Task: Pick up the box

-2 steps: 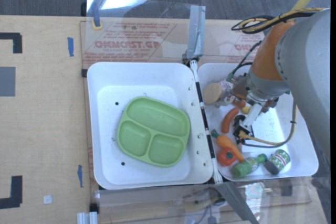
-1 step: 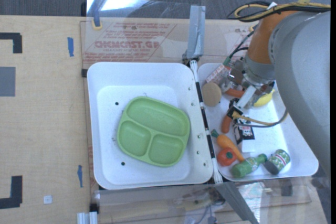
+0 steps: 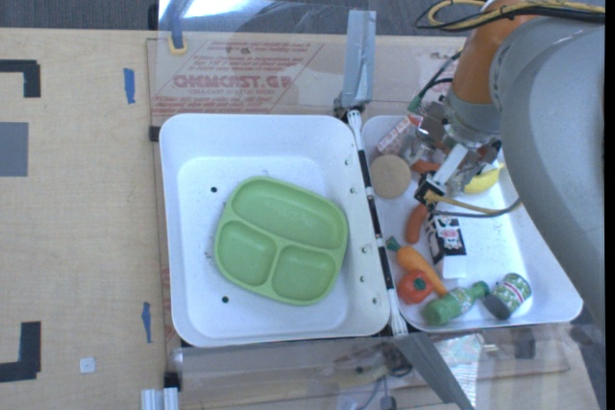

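Open or closed: the state of the gripper (image 3: 437, 149) cannot be told, since the grey arm (image 3: 557, 139) and its orange band cover it from above. It hangs low over the far part of the right bin (image 3: 548, 288), among the things lying there.

Two white bins sit side by side. The left bin (image 3: 192, 206) holds one thing, a green plate (image 3: 281, 240) with three compartments, lying flat near the middle.

The right bin holds the rest. One box (image 3: 449, 236), small and black with a pale label, lies near the bin's middle, nearer the camera than the gripper and apart from it. One round tan disc (image 3: 389, 176) rests against the left wall. One red-orange sausage-shaped piece (image 3: 414, 224) lies just left of the box. One carrot (image 3: 421, 261) lies below that, touching one red tomato-like piece (image 3: 415, 287). One green bottle (image 3: 452, 304) lies on its side along the near wall, and one green-labelled can (image 3: 515, 289) lies to its right, with one dark grey lump (image 3: 497, 306) between them. One yellow banana-like piece (image 3: 486, 178) shows beside the gripper, and one pinkish packet (image 3: 394, 137) lies at the far left corner.
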`<state>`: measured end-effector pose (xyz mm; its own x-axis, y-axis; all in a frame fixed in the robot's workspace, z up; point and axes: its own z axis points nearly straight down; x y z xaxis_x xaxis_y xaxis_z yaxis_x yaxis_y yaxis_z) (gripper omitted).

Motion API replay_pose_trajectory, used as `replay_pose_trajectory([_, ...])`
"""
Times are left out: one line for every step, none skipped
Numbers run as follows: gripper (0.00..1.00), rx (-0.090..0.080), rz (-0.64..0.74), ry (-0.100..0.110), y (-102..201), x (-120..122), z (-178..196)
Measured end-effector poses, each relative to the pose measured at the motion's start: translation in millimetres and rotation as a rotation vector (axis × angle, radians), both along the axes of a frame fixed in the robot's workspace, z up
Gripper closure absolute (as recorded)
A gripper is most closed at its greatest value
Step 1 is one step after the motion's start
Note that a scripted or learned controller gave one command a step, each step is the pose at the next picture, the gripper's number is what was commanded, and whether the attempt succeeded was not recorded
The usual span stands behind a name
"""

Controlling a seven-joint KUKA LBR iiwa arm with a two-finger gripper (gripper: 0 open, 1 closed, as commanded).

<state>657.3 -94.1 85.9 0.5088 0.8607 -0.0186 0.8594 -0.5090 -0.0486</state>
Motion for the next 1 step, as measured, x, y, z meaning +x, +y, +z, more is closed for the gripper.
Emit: replay_pose_trajectory([1.0, -0.002, -0.002, -0.002, 3.0, 0.5, 7.3])
